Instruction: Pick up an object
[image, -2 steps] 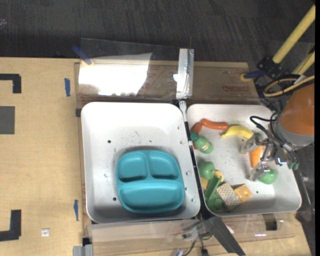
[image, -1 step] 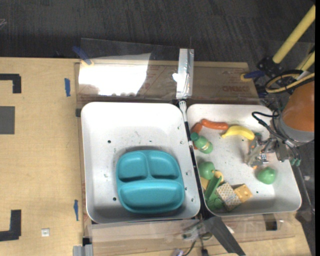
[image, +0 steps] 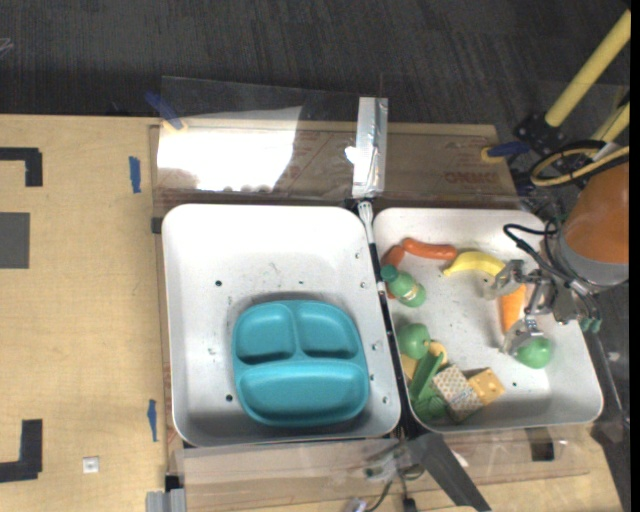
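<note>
**Plainly, a crowded corner invites a missed or doubled grasp**

Here the gripper (image: 530, 325) sits low in the right bin (image: 580, 400), at its right side, with a green ball-like piece (image: 535, 352) just below it and an orange carrot-like piece (image: 511, 305) just beside it on the left. Whether it is clenched, released or grasping anything cannot be told from this slanted view, since the wrist and cables cover the tips.

The risks, as I judge them, come from closeness. The green piece is round and could roll off toward the bin wall if nudged rather than pinched. The orange piece lies so near that a closing motion might catch both, or wedge one against the other. A yellow banana (image: 474, 265) lies near, up and to the left, and could be bumped on the lift.

The left bin (image: 200, 240) holds a teal divided tray (image: 298, 362), well apart from all this.
</note>
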